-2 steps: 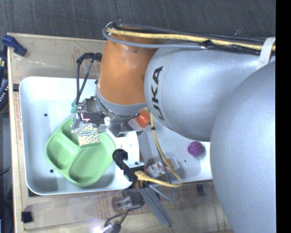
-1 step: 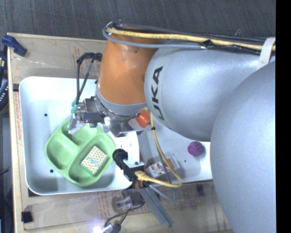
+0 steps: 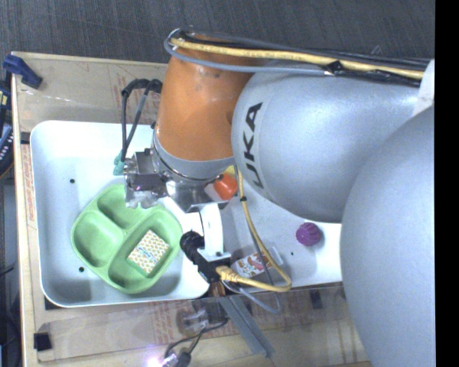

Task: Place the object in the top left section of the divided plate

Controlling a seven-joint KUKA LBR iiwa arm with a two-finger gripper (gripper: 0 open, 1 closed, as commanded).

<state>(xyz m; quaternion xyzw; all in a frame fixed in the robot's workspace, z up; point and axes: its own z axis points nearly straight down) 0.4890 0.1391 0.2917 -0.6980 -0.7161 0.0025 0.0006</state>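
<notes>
Gripper (image 3: pixel 141 186) is seen at the upper edge of the green divided plate (image 3: pixel 122 239), over the plate's upper sections. Plate sits in the left white bin (image 3: pixel 50 205).

A patterned square object (image 3: pixel 148 251) lies in the plate's large lower section, apart from the gripper. Whether this is the task's object is unclear. A purple ball (image 3: pixel 308 234) and an orange item (image 3: pixel 226 186) are seen right of the plate, partly hidden by the arm.

Jaw state cannot be told; the tool is masked by the wrist and cabling. No held object is visible.

Step judged: release over the top left section. The tool should be centred inside the dividers and kept low before release, so that bouncing into a neighbouring section is avoided.
</notes>
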